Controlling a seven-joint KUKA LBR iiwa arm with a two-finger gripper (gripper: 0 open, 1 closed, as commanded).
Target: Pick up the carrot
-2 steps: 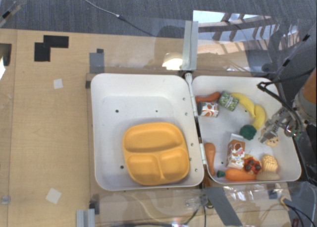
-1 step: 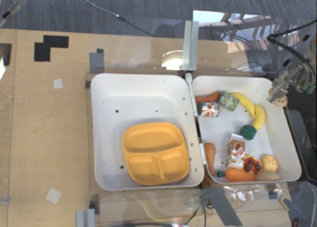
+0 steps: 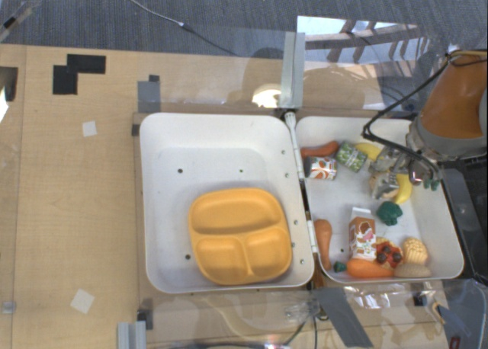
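The carrot [image 3: 369,269], bright orange with a dark green end, lies along the front wall of the right bin [image 3: 454,248]. My gripper [image 3: 392,174] hangs over the back half of that bin, well behind the carrot. It is low among a yellow banana [image 3: 402,190] and a green-and-white can [image 3: 351,157]. The arm's orange band [image 3: 457,104] rises at the right.
A duller orange, elongated piece [image 3: 323,239] lies by the right bin's left wall. Around it are a red sausage [image 3: 320,149], a small carton [image 3: 322,169], a green pepper [image 3: 389,212], a tall carton [image 3: 362,235] and a corn cob [image 3: 414,249]. The left bin [image 3: 164,157] holds a yellow divided plate [image 3: 238,233].
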